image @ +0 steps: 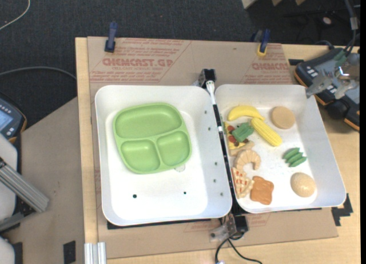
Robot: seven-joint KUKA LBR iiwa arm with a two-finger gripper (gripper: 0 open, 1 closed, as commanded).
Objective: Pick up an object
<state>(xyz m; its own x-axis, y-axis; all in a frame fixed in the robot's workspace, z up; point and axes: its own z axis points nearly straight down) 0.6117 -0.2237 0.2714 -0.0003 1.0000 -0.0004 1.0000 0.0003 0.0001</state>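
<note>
On the worktop, a brown board clamped at its far edge, two shallow white bins sit side by side, touching along a middle seam. The left bin holds a light green divided plate, lying flat in its upper half, with one long compartment at twelve o'clock and two smaller ones below it. The right bin carries the toy foods: a banana at about eleven o'clock, a corn cob just beside it and slanting toward the centre, and a round tan bun at one o'clock. A dark green leafy piece lies by the seam at nine o'clock, with a shrimp just below it. Green bean pods rest at three o'clock, a pale egg-shaped piece at five o'clock, an orange-brown slab at six o'clock and a waffle-like piece at seven o'clock, touching the slab. The pincer hangs at the frame's two o'clock, just outside the right bin's far corner and apart from every toy; whether it is wide or narrow I cannot tell, as it is blurred.
</note>
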